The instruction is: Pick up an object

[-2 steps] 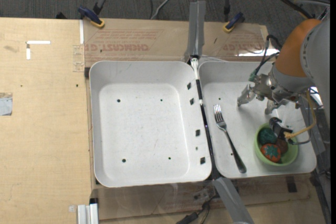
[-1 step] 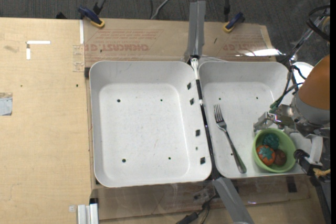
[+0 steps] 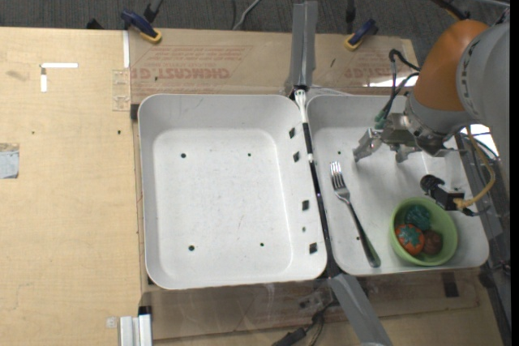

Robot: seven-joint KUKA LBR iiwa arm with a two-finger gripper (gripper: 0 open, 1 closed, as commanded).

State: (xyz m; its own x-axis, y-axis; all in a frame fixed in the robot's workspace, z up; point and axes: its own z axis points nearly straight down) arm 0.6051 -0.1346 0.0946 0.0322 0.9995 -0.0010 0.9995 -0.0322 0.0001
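Note:
A metal fork (image 3: 353,215) lies in the right bin (image 3: 381,198), tines toward the back, handle running to the front edge. To its right a green bowl (image 3: 396,237) sits at the bin's front right corner and holds small red and teal items (image 3: 415,232). My gripper (image 3: 381,151) hangs over the back half of the right bin, behind and to the right of the fork's tines. It is open, its two fingers spread apart with nothing between them. The arm's grey and orange wrist (image 3: 446,77) rises behind it.
The left bin (image 3: 147,174) lies beside the right one, with a black clipped divider (image 3: 308,166) between them. Cables and a black fitting (image 3: 434,188) hang from the arm just behind the bowl. A grey post (image 3: 304,44) stands behind the bins.

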